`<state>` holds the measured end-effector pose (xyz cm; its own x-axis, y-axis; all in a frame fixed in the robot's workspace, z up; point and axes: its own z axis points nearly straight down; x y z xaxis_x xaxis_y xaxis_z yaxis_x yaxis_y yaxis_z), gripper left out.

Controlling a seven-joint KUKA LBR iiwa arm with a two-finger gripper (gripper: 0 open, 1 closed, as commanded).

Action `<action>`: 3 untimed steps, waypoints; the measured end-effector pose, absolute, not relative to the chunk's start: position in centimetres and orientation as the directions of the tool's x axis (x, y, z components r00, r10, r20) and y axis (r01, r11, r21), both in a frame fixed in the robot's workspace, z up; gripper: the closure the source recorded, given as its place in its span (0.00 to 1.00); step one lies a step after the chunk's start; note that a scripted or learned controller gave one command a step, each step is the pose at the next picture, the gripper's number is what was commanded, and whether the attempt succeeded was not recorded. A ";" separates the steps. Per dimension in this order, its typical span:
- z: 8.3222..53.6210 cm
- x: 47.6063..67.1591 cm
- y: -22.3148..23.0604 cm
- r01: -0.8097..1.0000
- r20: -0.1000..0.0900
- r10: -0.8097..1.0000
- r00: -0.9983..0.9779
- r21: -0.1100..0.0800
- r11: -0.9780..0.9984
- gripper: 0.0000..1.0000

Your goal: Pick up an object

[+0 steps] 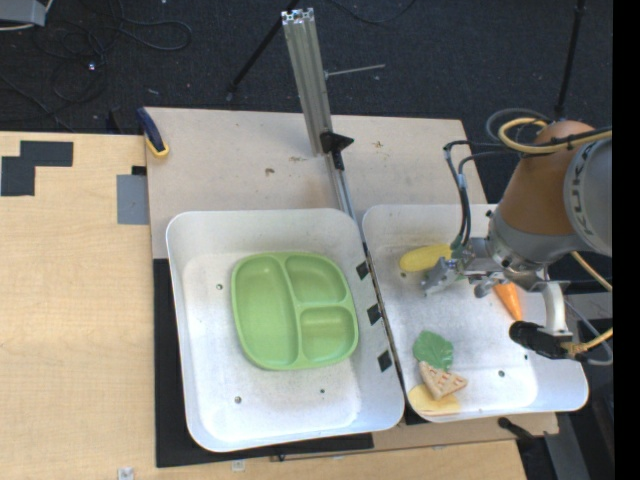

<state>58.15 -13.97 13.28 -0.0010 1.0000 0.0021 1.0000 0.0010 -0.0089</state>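
- Camera view, nearest edge: a pizza-slice toy (pixel 441 380) and a green leafy piece (pixel 433 347) lie touching in the right bin (pixel 560 393); crowding could spoil a grasp there.
- Mid-bin, the end effector (pixel 440 276) sits just beside the yellow banana-like object (pixel 424 259); whether it is parted or closed, I cannot tell. A slanted approach may nudge the rounded toy away.
- An orange carrot-like piece (pixel 509 300) lies under the wrist.
- Leftward, the green divided plate (pixel 295 309) rests in the left bin (pixel 200 268).
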 end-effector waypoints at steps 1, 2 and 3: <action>9.0 58.3 -13.9 1.000 0.001 1.000 0.001 0.000 -0.001 0.00; 10.3 58.5 -14.0 1.000 0.002 1.000 0.003 0.007 -0.003 1.00; 15.5 57.9 -13.2 1.000 0.000 1.000 -0.002 0.002 0.002 1.00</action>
<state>57.93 -13.23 15.51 -0.0016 1.0000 0.0000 1.0000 0.0016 0.0015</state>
